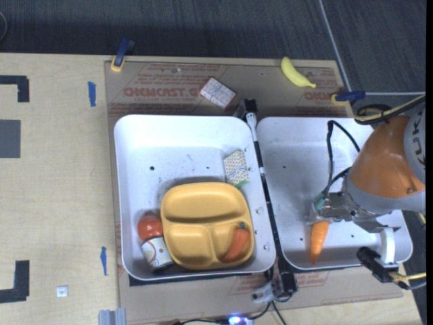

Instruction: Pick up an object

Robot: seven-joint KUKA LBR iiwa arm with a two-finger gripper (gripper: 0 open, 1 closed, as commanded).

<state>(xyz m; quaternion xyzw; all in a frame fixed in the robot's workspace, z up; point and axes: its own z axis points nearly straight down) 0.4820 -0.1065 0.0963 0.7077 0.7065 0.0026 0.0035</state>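
Observation:
An orange carrot (pixel 317 241) lies in the right bin (pixel 291 154), near its front wall, pointing toward the front. My gripper (pixel 331 210) hangs right over the carrot's upper end, at or just above it. The left bin (pixel 135 154) holds a yellow divided tray (pixel 196 212) with a small orange-red pepper (pixel 237 244) in its right compartment. An orange-topped can (pixel 151 239) lies left of the tray, and a patterned packet (pixel 236 166) lies behind it.
On the cardboard behind the bins sit a yellow banana (pixel 297 73) and a small patterned box (pixel 217 92). The arm's orange band (pixel 385 164) overhangs the right bin's right side. Blue clamps (pixel 122 51) hold the cardboard's corners.

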